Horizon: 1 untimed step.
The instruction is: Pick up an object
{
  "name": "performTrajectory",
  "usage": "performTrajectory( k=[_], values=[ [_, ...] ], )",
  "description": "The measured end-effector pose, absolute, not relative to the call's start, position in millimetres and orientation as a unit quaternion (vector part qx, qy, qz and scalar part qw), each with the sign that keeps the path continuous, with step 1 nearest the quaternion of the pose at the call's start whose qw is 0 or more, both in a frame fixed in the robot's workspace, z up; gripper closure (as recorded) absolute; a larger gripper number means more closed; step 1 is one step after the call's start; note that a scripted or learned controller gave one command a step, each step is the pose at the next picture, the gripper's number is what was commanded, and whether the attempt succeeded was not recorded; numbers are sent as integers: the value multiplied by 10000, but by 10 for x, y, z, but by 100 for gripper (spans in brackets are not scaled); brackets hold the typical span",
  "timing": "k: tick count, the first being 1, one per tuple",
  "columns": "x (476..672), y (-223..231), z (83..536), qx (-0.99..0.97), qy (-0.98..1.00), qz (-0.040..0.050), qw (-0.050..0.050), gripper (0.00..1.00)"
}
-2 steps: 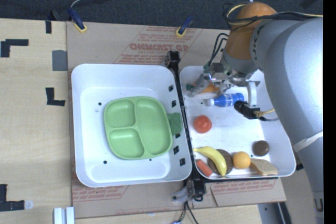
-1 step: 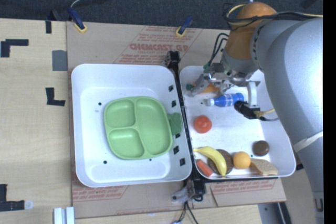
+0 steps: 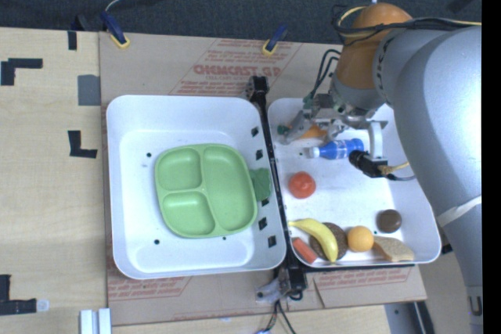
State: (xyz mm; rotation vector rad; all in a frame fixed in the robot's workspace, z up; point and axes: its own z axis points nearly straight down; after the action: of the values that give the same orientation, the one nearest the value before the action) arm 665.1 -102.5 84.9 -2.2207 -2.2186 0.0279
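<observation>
Objects: the right bin [image 3: 407, 203] holds a small clear bottle with a blue cap [image 3: 337, 150] lying on its side near the bin's far edge, a red tomato-like ball [image 3: 302, 184] toward the bin's middle left, and a cluster along the near edge: a banana [image 3: 319, 235], a carrot-like orange piece [image 3: 304, 249], a brown rounded item [image 3: 338, 235] behind the banana, an orange [image 3: 360, 238], a dark round item [image 3: 388, 220] and a tan wedge like bread [image 3: 394, 249].
Tool: the tool [image 3: 313, 125] is low over the far left corner of the right bin, just beside the bottle's cap-less end; something orange shows under it, too small to name.
Tool state: cannot tell whether it is released or clenched; wires and fittings hide the tips, and nothing is plainly seen between them.
Bottle to tool: the bottle lies just nearward and to the right of the tool, close to it; contact cannot be judged.
Arm: the grey arm [image 3: 438, 105] comes in from the right edge of the tabletop, its orange band [image 3: 368, 43] above the wrist, the wrist bent down into the bin; a black cable loops beside it.
Left bin: the left bin [image 3: 133, 168] carries a green divided tray [image 3: 205, 189], with a green scrap [image 3: 261, 182] at the tray's right rim.
Tabletop: cardboard [image 3: 196, 70] lies under both bins on the tabletop.
</observation>
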Motion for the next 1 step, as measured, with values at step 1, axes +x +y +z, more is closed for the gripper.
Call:
performTrajectory(
  k=[1],
  values=[
    [6653,-1037,847,-7068,-7074,81,25,0]
  ],
)
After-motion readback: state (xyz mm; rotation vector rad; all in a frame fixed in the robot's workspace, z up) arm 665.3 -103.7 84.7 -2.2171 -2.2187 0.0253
